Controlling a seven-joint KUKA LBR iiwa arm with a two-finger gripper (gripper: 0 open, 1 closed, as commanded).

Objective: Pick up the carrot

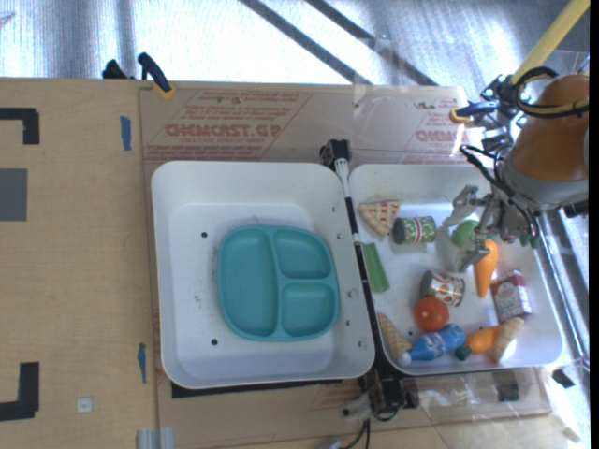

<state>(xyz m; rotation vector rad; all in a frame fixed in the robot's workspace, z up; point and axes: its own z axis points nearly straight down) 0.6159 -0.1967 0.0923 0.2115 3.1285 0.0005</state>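
One carrot (486, 267) in right bin (552, 340), touching claw (489, 224) just above; can't tell claw's grip state.

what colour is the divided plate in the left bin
The divided plate is teal, a blue-green, seen clearly in the camera view against the white left bin.

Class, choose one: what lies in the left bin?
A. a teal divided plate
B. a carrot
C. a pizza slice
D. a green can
A: the teal divided plate is in the left bin; the carrot is in the right bin.
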